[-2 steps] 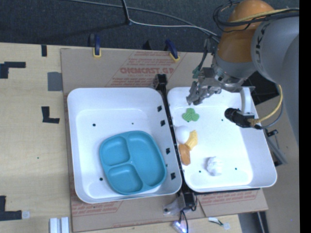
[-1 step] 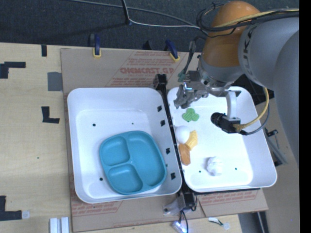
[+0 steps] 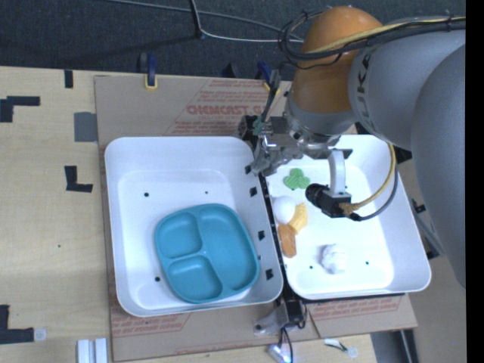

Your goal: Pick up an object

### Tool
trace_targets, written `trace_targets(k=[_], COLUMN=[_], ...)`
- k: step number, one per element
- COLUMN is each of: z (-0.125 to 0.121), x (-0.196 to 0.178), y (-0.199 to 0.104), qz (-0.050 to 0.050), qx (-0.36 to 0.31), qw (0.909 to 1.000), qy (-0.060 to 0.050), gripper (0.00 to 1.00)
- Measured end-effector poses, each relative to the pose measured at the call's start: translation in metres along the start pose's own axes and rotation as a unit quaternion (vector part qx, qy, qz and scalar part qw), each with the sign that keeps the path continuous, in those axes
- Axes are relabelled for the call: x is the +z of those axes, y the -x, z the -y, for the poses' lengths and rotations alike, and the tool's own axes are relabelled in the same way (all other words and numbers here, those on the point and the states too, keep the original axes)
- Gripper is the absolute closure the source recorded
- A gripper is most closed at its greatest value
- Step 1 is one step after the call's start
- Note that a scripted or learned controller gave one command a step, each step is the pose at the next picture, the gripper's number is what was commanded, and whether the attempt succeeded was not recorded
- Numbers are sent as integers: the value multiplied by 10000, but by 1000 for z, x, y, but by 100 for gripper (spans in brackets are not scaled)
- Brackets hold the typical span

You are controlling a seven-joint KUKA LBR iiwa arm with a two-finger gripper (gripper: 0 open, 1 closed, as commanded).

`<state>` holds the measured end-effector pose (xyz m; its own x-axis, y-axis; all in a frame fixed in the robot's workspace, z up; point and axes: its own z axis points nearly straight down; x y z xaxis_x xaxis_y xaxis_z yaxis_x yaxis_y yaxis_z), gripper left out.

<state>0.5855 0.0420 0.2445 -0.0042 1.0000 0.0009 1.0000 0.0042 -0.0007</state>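
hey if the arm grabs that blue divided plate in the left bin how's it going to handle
The blue plate looks like rigid plastic, so probably stiff and light. It lies flat and wide, so two fingers would likely have to pinch its rim, and its smooth surface may slip.

A bulky grey arm (image 3: 412, 97) with an orange band (image 3: 333, 55), black cables looping beside its metal wrist.

The grey arm (image 3: 423, 112) reaches in from the right, orange band (image 3: 333, 51) uppermost; its end effector (image 3: 274, 157) points down, low.
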Motion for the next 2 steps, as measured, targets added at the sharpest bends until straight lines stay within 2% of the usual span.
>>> trace_targets(k=[1, 2], z=[17, 17], x=[13, 12], y=[-55, -53], qz=[1, 4], qx=[-4, 19], qw=[10000, 10000], qy=[-5, -1], gripper=[100, 0])
